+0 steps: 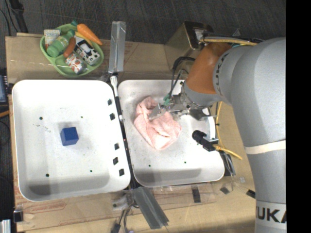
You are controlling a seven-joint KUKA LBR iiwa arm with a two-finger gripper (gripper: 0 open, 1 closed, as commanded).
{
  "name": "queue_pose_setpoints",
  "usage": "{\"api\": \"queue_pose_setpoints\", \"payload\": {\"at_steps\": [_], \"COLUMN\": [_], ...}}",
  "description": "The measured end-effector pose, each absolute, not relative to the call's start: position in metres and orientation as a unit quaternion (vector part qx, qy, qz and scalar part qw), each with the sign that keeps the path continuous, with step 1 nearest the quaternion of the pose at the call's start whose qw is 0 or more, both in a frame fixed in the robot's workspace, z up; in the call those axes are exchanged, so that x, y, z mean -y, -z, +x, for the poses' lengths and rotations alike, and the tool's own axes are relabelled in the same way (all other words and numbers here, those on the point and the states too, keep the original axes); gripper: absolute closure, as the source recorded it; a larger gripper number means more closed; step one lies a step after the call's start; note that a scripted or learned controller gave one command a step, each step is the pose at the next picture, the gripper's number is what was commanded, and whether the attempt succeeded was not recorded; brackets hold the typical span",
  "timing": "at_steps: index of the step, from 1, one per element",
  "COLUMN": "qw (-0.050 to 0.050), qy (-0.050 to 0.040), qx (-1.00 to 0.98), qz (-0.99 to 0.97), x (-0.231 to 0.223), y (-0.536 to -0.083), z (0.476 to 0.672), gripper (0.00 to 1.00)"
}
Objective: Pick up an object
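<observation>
Pincer (pixel 163 108) low in the right bin (pixel 204 171), down on the upper part of the pink cloth (pixel 155 125), and whether it is spread or pressed together I cannot tell from this angle. That cloth lies crumpled in the middle of the right bin, touching the pincer tips at its top edge. Over in the left bin (pixel 29 96) a blue cube (pixel 69 136) sits alone, left of centre, well apart from the arm (pixel 243 81). Up at the back left of the surface (pixel 146 50) a green bowl (pixel 53 64) holds a jumble: a carrot (pixel 87 32), a green bottle (pixel 59 45) and some small packets.
</observation>
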State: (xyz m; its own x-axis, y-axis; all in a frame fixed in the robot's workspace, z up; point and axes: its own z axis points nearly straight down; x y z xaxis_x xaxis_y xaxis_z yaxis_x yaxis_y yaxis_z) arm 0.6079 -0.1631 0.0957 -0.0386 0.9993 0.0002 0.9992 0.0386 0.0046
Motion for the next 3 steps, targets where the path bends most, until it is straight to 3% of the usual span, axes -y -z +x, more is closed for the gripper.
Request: {"api": "queue_pose_setpoints", "payload": {"at_steps": [1,2,3], "qw": [0.002,0.002,0.001], "qy": [-0.001,-0.001,-0.001], "qx": [-0.717,-0.765,-0.767], "qz": [0.697,0.644,0.642], "x": [0.208,0.175,0.174], "y": [-0.101,-0.096,-0.106], "z": [0.622,0.607,0.608], "gripper": [0.0,0.0,1.0]}}
